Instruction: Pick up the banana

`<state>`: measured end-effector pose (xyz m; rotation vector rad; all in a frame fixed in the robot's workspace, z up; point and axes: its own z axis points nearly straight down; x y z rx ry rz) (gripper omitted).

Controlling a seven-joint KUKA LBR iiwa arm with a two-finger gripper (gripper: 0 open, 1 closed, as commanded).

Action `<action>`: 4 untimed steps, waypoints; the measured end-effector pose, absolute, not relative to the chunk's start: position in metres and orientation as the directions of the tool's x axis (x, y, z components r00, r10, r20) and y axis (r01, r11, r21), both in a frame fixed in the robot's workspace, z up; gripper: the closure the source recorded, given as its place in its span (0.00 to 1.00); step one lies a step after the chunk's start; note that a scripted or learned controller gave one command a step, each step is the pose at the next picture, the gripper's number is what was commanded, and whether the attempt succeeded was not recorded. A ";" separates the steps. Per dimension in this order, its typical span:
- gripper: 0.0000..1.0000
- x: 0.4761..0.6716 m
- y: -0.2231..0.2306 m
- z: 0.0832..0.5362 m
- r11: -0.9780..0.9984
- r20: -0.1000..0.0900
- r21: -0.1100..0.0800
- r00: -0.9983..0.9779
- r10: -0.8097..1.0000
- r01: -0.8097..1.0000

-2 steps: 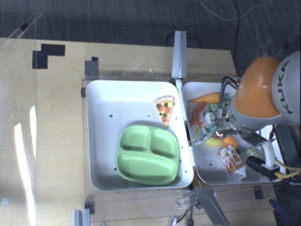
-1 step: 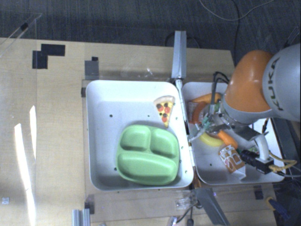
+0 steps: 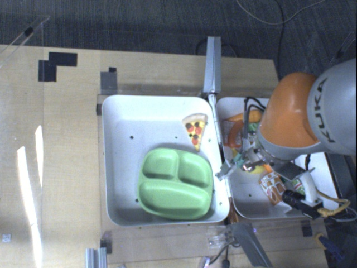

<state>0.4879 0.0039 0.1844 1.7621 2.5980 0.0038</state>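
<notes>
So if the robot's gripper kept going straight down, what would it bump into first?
Probably the yellow thing just under the gripper, likely the banana, in the right bin. The arm hides most of that spot and height is hard to judge from above, so this is a guess.

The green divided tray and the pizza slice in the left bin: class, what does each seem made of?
Green divided tray: probably moulded plastic, smooth and slightly glossy, with soft highlights on its rounded ridges. Pizza slice: likely a plastic or rubber toy, with flat, uniform colours.

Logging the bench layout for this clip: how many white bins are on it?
2. The left bin holds a green divided tray and a pizza slice toy; the right bin sits under the arm, which hides part of it.
</notes>
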 end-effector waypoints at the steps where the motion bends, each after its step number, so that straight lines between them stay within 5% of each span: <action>1: 0.00 0.505 -0.046 0.185 0.396 -0.003 0.005 -0.396 0.918 0.918; 2: 0.00 0.488 -0.007 0.184 0.463 -0.001 0.004 -0.463 0.887 0.887; 3: 0.00 0.504 -0.016 0.185 0.501 -0.003 0.006 -0.501 0.865 0.865; 4: 0.00 0.488 -0.024 0.185 0.534 -0.002 0.004 -0.534 0.846 0.846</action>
